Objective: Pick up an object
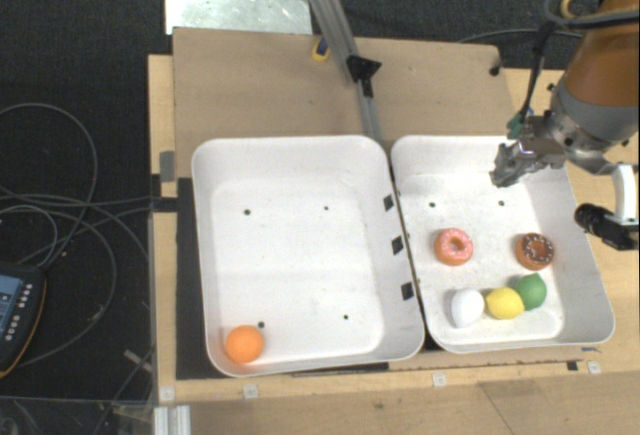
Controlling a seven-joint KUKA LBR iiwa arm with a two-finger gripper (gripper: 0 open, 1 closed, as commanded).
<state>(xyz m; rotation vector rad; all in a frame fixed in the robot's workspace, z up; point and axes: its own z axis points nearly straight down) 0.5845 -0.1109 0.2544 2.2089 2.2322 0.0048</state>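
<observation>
Pink doughnut (453,246) lies nearest my fingers (507,166), below and slightly left, in the right bin (480,155) I hover over. Whether I'm spread, I cannot tell. Farther down sit a brown doughnut (534,250), white, yellow and green balls; an orange ball (243,343) occupies the left bin (290,148).

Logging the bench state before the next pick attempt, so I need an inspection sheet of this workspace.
Surface: wooden bench bearing left bin and right bin, side by side.
Job's things: orange ball in left bin's near-left corner; pink doughnut, brown doughnut, white ball, lemon and green ball in right bin.
Clutter: nothing seen.
Grippers: gripper above right bin's far side, apart from every item.
Cables: loose loops on floor at left.
Surroundings: dark carpet, handheld pendant, slanted pole.
</observation>
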